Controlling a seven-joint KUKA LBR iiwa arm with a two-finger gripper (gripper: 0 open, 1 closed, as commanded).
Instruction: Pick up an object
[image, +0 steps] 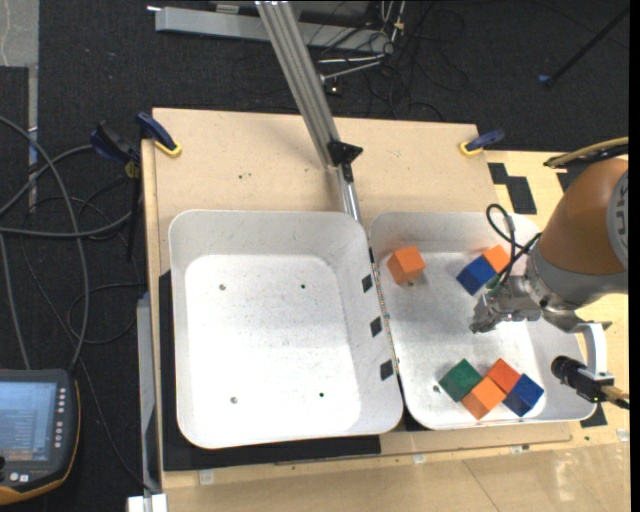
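Observation:
The right bin holds several blocks. An orange cube lies near its upper left. A blue block and an orange block sit together near the upper right. At the front lie a green block, an orange block, a red-orange block and a blue block in a cluster. My gripper hangs over the right bin's middle right, just below the blue block and above the front cluster. Nothing shows between its fingers.
The left bin sits beside the right one. A slanted metal pole reaches down to the bins' shared top edge. Clamps hold the board's back corners. A tablet lies at the lower left.

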